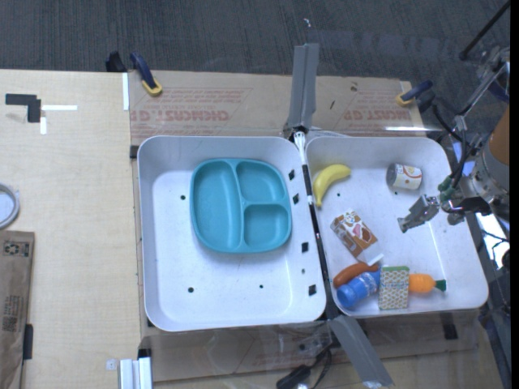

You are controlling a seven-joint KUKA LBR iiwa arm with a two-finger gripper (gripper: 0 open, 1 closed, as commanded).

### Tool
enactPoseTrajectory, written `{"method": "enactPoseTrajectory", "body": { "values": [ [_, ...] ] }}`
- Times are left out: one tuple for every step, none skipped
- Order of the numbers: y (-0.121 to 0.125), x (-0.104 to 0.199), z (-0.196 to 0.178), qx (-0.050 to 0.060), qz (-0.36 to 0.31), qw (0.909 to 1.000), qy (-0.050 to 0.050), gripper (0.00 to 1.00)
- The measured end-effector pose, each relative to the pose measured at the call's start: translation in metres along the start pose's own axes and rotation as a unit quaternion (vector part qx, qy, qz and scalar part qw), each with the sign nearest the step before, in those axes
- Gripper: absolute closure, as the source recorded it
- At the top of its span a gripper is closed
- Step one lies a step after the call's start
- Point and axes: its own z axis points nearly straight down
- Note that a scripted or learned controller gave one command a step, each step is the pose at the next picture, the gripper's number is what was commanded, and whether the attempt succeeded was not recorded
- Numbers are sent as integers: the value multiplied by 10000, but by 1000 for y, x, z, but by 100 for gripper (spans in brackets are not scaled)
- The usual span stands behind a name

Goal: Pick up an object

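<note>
Camera view gives me the gripper (415, 215) over the right bin (466, 294), fingers apart and gripping nothing; the nearest object, a can (405, 177), lies just beyond it, so I fear closing on air

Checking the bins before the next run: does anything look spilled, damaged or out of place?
Nothing stands out. The teal plate lies flat in the left bin. The banana, can, small carton and other items lie loose in the right bin; no spill.
</note>
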Motion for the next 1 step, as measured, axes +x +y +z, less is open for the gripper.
{"method": "enactPoseTrajectory", "body": {
  "values": [
    [-5, -37, 138, 19, 715, 9974, 13, 0]
  ]
}}
